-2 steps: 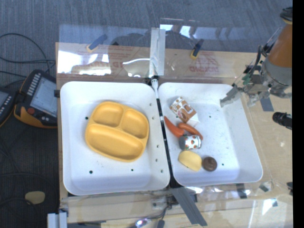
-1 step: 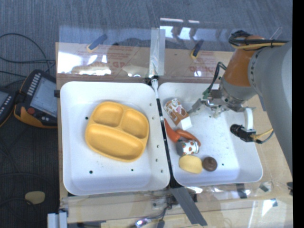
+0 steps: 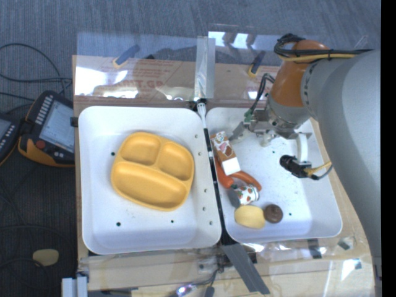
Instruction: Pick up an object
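I read it as the approach step — the gripper (image 3: 263, 130) hung over the right bin (image 3: 322, 203), and I could not tell its state. Nothing was lifted yet. The yellow lemon-like piece (image 3: 249, 216) lay below it, near the front wall, crowded by a brown ball (image 3: 273, 213); the next move called for descending there. Grey carpet (image 3: 154, 5) surrounded the bench.

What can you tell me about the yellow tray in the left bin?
The yellow tray looks like smooth moulded plastic, mustard yellow, with rounded corners. It has three compartments: one long one along its near side and two smaller ones behind it, all without contents. It lies flat and face up, turned somewhat askew, near the middle of the left bin. It rests on the white bin floor and touches nothing else; the arm is away over the right bin.
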Motion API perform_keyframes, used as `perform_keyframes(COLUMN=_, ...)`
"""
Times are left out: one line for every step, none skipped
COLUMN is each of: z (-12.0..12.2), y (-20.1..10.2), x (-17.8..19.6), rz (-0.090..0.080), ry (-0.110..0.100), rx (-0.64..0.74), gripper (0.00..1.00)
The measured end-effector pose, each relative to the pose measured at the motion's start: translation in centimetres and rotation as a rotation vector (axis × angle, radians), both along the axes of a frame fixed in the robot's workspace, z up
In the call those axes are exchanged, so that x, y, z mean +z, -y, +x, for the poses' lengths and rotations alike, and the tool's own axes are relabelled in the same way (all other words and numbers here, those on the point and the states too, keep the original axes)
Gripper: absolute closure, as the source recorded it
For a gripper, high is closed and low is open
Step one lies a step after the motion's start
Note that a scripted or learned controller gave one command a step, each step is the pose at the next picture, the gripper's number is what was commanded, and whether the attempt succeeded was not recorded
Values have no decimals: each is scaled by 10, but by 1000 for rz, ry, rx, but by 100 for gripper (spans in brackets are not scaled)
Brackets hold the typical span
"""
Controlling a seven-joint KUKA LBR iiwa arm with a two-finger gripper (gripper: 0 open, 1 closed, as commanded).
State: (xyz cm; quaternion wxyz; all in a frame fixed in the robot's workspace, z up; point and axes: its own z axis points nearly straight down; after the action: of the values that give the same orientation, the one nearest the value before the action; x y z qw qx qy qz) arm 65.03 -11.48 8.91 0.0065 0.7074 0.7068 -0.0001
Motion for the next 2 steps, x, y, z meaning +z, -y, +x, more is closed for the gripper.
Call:
perform_keyframes(z=-86, y=3, x=1, rz=5, ry=-1, rx=-1, gripper=0)
perform_keyframes(z=-145, y=1, x=2, rz=-1, ry=8, rx=-7, gripper=0)
